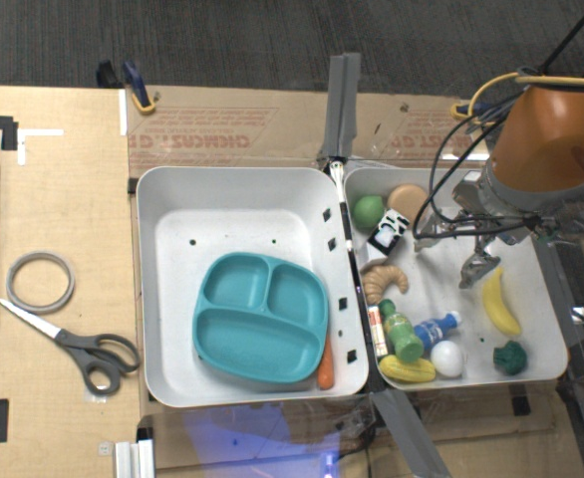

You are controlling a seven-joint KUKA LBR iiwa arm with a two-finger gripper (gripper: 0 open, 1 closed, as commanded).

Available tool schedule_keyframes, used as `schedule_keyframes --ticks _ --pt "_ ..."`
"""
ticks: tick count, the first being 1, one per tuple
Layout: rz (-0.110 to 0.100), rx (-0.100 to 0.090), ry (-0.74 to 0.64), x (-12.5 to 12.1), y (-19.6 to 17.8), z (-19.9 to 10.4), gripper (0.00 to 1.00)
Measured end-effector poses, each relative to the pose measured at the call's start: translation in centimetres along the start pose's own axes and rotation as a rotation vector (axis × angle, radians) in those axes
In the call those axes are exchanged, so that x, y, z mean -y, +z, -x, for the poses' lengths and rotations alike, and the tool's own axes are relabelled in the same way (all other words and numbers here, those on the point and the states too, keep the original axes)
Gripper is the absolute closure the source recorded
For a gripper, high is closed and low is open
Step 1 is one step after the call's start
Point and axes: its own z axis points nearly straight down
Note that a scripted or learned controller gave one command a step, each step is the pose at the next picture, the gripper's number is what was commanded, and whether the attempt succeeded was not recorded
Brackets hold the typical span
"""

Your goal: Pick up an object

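The gripper (478,267) hangs low in the right bin (546,297) with nothing seen between its fingers (how far apart they stand, I cannot tell), the banana (499,304) lying just beside and below it, so a short, centred descent across the banana's width would likely serve best.

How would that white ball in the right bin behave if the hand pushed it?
The white ball looks round and smooth, so it would probably roll. It lies against the yellow toy and near the bin wall, which may stop it quickly. It seems light.
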Motion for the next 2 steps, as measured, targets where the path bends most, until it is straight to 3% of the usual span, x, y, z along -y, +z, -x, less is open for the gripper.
schedule_keyframes --ticks 1,2 --pt "0.001 -0.002 0.019 0.0 0.0 -8.1 0.00" --pt "0.003 -0.003 0.070 -8.9 0.0 -8.3 0.00"
